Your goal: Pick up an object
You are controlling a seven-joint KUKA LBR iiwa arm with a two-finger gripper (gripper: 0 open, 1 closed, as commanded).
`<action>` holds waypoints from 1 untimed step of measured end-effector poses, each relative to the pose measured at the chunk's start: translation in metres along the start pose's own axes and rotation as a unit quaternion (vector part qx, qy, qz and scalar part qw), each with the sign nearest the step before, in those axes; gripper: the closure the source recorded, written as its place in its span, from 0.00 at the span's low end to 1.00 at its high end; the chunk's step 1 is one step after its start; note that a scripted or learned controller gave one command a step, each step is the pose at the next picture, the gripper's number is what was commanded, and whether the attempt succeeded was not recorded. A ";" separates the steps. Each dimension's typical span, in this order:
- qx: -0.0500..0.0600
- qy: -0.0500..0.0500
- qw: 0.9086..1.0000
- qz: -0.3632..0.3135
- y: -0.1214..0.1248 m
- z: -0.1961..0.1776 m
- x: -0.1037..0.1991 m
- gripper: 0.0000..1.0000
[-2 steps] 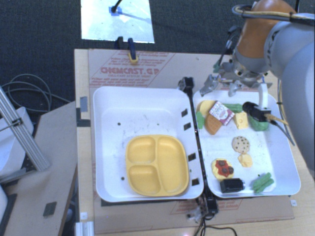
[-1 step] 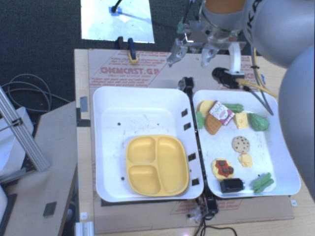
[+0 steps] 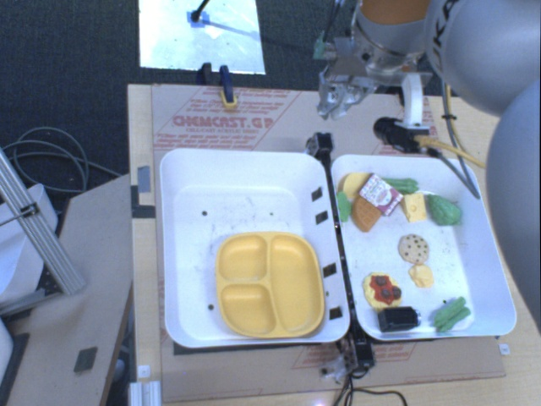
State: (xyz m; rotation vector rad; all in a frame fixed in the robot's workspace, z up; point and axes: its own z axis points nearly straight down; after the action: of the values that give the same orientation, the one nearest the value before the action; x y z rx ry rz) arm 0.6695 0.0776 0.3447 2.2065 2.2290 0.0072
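The right bin (image 3: 494, 294) holds several toy foods. At its back lie a yellow wedge (image 3: 355, 184), a brown cracker (image 3: 366, 215), a white and red packet (image 3: 380, 194), a yellow cube (image 3: 414, 207) and a green leafy piece (image 3: 444, 211). A cookie (image 3: 413, 246) lies mid-bin. Toward the front are a small pizza (image 3: 382, 288), a black block (image 3: 397, 318) and green beans (image 3: 452, 313). My gripper (image 3: 338, 101) hangs high above the bench behind the bins, near the divider's far end, with nothing seen in it.
The left bin (image 3: 186, 227) carries a yellow divided plate (image 3: 270, 282) at its front right. A black clip (image 3: 320, 145) stands where the bins meet at the back. More green beans (image 3: 401, 184) lie at the right bin's rear.
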 end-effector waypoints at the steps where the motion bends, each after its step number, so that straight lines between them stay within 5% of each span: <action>1: -0.007 0.001 1.000 0.006 -0.049 -0.159 -0.034 1.00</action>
State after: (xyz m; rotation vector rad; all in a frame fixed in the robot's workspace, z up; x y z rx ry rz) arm 0.6195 0.0435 0.5034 2.2132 2.2109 0.0243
